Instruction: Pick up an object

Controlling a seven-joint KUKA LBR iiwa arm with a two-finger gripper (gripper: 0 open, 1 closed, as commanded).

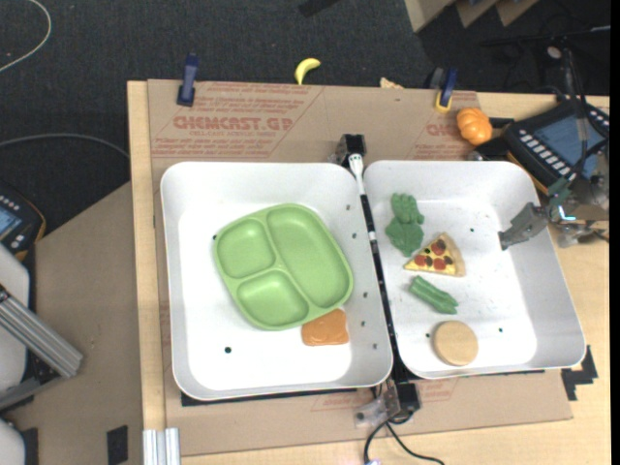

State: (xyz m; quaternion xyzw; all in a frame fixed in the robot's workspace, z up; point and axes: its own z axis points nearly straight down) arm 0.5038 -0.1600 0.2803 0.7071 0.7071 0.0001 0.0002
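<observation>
Cables [387, 424] trail off the table's [484, 434] near edge at 6 o'clock, just below the seam where the two bins meet. Above them, the right bin [542, 298] carries every loose piece worth picking: a round tan cookie [454, 343] at its 6 o'clock, a green bean pod [433, 294] just above it, a pizza slice [437, 257] near the centre, and a leafy green piece [405, 222] toward 11 o'clock. The hand [518, 228] sits at the bin's 3 o'clock rim, well apart from all of them; whether it is open or closed cannot be told, and nothing shows in it.

The pod, pizza and leafy piece lie close together, so a descent on one would likely nudge a neighbour or catch two at once. The flat cookie sits near the sloped wall, where a grip could slip.

In the left bin [194, 260] a green divided tray [281, 264] fills the middle, with an orange lump [325, 329] tucked against its 5 o'clock edge, awkward to reach. An orange toy [474, 124] and a banana [306, 69] lie beyond the bins at 12 o'clock.
</observation>
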